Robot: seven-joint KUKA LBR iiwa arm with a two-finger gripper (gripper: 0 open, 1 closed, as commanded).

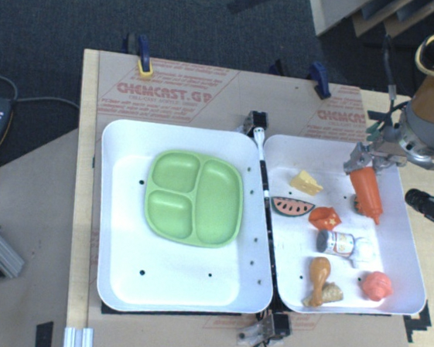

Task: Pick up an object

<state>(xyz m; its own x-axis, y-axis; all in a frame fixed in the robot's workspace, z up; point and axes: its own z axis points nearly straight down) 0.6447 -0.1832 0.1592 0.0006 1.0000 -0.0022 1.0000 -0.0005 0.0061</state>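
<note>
Camera view: one green plate (195, 197) in left bin (112, 274); six toys in right bin (412, 269); hand (364, 164) grips carrot (368, 194).

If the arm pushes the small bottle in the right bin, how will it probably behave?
The bottle lies on its side and looks round, so it would probably roll rather than slide. It looks small and plastic, so likely light and stiff. The red pepper and the drumstick are close, so it may bump them.
</note>
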